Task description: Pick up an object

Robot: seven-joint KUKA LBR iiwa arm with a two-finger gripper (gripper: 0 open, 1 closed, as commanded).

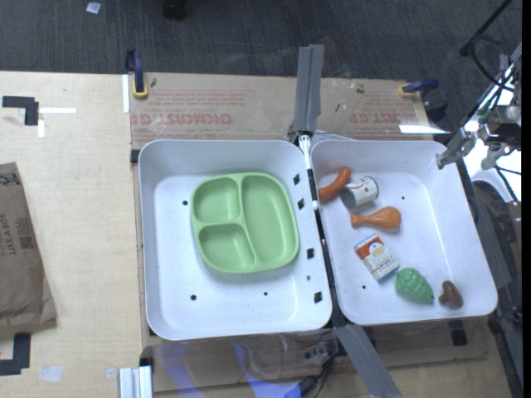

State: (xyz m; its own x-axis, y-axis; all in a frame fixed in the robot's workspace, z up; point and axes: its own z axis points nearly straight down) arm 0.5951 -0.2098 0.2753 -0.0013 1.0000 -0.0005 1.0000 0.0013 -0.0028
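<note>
The right bin (465,247) holds several small objects. An orange sausage (333,184) lies near its back left corner, touching a small grey can (362,191) lying on its side. Just in front of them lies a tan drumstick (378,217). A small red and white box (377,257) sits near the middle. A green ridged piece (413,286) and a small brown piece (450,294) rest near the front right corner.
The left bin (166,288) holds a green three-compartment plate (246,220). Metal brackets and cables (485,131) hang over the right bin's back right corner. A brown paper bag (21,247) lies on the bench at far left.
</note>
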